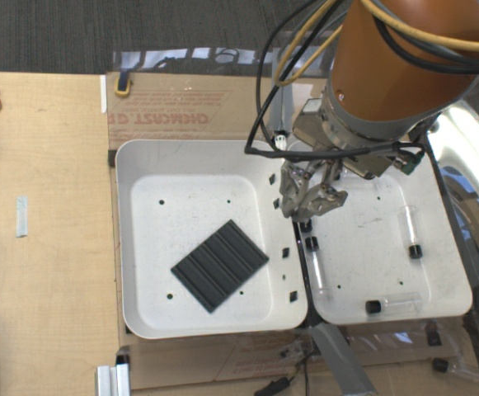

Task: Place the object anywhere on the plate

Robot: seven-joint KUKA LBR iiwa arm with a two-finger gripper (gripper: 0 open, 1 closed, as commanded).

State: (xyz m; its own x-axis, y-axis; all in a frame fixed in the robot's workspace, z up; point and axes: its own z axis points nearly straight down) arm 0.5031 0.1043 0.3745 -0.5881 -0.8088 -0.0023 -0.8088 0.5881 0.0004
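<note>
A dark grey ribbed plate (pixel 220 265) lies flat and turned at an angle in the left bin (pixel 140 221), toward its front. My gripper (pixel 309 200) hangs over the left edge of the right bin (pixel 445 279), close to the wall between the two bins. Just below it lies a clear tube with a black cap (pixel 313 262), stretched along that bin's left wall; the gripper hides the tube's far end. The gripper sits up and to the right of the plate, apart from it.
Two more clear tubes with black caps lie in the right bin, one by its right wall (pixel 410 233) and one along its front (pixel 387 305). Black and yellow cables (pixel 280 56) loop from the arm over the back of the bins. Cardboard (pixel 190 110) lies behind the left bin.
</note>
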